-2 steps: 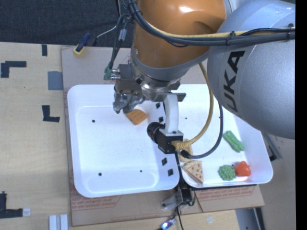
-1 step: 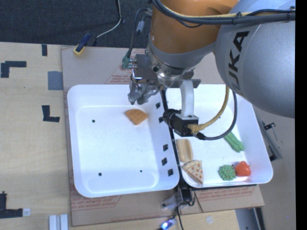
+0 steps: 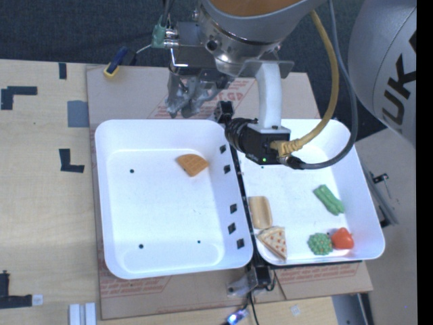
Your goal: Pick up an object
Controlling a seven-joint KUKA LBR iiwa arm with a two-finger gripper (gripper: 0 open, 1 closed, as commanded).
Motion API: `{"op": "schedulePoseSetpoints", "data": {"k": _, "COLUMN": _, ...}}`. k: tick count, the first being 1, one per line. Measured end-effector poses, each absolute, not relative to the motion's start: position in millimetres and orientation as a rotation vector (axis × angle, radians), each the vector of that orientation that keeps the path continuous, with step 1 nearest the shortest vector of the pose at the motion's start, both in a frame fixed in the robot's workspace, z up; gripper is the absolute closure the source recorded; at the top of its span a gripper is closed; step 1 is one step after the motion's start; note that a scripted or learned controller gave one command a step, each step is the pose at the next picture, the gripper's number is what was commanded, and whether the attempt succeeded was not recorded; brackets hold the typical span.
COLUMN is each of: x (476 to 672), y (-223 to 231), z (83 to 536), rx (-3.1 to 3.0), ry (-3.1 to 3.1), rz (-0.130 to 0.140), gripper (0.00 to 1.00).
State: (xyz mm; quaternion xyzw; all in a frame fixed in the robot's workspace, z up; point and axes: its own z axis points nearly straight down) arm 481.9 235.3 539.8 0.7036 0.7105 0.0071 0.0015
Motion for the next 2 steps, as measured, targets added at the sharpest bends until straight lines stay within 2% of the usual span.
{"op": "schedulePoseSetpoints", "data": {"k": 1, "x": 483.5, "y": 233, "z": 534, "rx": 2.219, "ry": 2.224, "rz": -0.002, "gripper": 1.0}}
{"op": "schedulePoseSetpoints", "data": {"k": 2, "x": 530.6, "y": 221, "z": 534, "rx": 2.222, "ry": 2.218, "rz": -0.002, "gripper": 1.0}}
